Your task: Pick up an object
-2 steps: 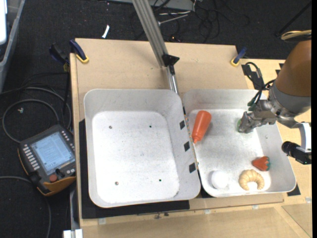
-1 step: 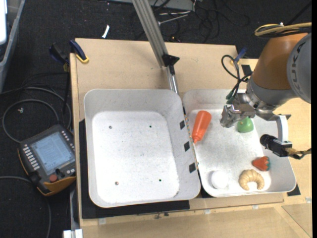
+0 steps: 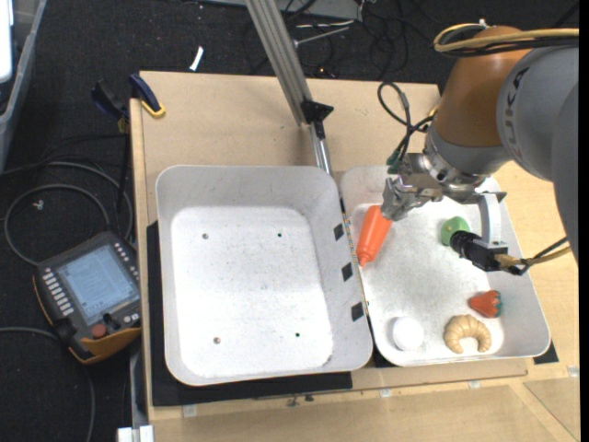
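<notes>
a: where's it at now?

b: the gripper is down in the right bin, right at the top end of the orange carrot, which lies against the bin's left wall.

a: has it got hold of it?

b: can't tell; whether the jaws are apart or together is hidden from here. i'd call this the grasp step.

a: and next?

b: i'd guess a firm close, then a straight lift. the carrot's taper could slip. the croissant, white ball, strawberry and green piece sit well apart.
</notes>
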### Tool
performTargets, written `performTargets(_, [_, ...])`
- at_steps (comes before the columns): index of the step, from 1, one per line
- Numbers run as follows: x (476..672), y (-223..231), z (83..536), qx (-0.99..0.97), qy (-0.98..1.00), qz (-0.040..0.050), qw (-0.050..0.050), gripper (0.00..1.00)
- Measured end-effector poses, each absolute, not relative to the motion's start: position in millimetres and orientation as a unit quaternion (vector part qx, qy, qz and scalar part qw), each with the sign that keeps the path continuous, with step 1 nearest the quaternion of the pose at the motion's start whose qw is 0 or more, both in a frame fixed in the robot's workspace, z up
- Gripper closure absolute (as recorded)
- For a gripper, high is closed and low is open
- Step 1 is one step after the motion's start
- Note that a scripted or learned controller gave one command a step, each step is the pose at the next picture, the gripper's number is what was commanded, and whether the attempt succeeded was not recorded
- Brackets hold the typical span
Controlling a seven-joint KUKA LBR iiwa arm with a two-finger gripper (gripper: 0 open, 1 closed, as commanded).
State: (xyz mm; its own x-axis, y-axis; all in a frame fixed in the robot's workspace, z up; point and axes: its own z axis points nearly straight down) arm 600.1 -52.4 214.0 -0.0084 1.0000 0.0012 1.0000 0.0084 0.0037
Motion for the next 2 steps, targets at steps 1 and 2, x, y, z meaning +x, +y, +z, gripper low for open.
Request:
performTargets(1, [611.5, 11, 218, 0.704, 0.711, 0.0015, 0.0, 1.0])
performTargets(2, [626.5, 59, 234, 0.704, 0.71, 0.002, 0.001, 1.0])
